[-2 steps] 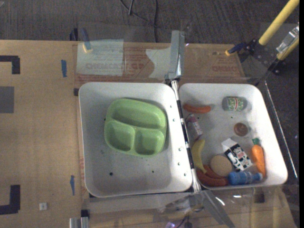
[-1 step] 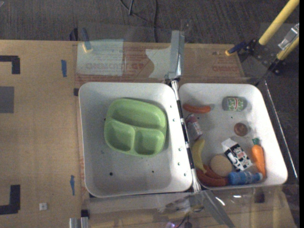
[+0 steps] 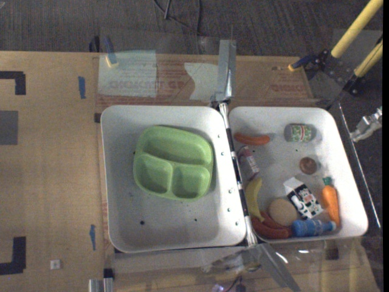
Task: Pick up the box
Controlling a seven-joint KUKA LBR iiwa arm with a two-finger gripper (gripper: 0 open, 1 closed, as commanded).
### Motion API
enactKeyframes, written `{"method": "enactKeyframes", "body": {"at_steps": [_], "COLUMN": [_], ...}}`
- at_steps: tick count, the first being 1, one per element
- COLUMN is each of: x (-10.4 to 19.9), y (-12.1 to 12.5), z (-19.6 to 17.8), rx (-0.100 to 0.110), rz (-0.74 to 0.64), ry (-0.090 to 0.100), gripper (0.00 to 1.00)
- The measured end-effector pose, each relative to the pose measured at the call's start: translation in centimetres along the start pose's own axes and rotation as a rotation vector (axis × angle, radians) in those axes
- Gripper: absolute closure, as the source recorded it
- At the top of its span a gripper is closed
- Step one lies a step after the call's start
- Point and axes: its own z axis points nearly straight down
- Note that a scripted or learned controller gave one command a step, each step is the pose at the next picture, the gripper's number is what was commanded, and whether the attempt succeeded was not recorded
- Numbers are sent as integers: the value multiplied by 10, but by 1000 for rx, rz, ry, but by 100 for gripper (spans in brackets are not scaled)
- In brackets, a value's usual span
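The gripper (image 3: 367, 126) is seen at the right edge, outside the right white plastic bin (image 3: 349, 163); whether it is spread cannot be told. The small white carton box with black print (image 3: 304, 199) lies near that bin's front, between a tan round bun (image 3: 282, 212) and an orange carrot (image 3: 330, 203). The approach step is judged pending: the gripper must be brought over the box and lowered.

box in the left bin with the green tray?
No, the box lies in the right bin, between the carrot and a round bun-like item; the green tray sits in the left bin.
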Motion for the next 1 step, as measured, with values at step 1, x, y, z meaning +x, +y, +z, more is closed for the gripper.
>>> {"method": "enactKeyframes", "body": {"at_steps": [1], "x": [-12], "y": [85], "z": [-125], "rx": [-3], "rz": [19], "ry": [-4], "gripper": [100]}}
